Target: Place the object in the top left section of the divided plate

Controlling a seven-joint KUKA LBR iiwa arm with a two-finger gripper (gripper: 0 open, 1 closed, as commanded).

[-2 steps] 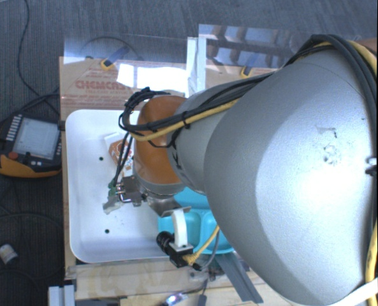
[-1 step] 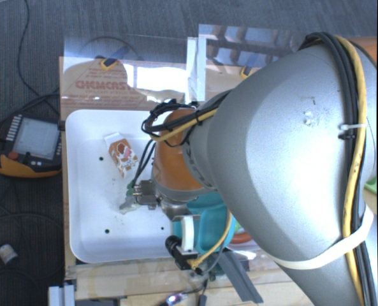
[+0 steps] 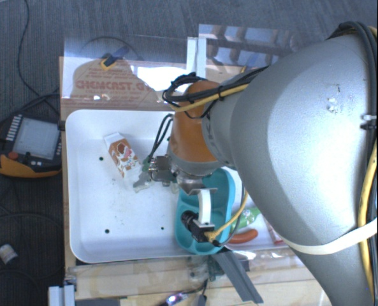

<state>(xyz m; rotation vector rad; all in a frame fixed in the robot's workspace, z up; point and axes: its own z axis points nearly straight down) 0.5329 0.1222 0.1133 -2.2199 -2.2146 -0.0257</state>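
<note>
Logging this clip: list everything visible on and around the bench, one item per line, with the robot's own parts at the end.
White bin: one, white, left of the bench.
Small carton: one, white with orange-red print, lying in the white bin's upper left part.
Divided plate: one, teal, right of the white bin, largely covered by the arm.
Red sausage-shaped item: one, red, just right of the plate's lower edge.
Cardboard sheet: one, brown with red lettering, behind the white bin.
Handheld pendant: one, orange and black, on the floor at left.
Arm: one, grey with orange band, reaching in from right.
Gripper: one, over the white bin, right of the carton.
</note>
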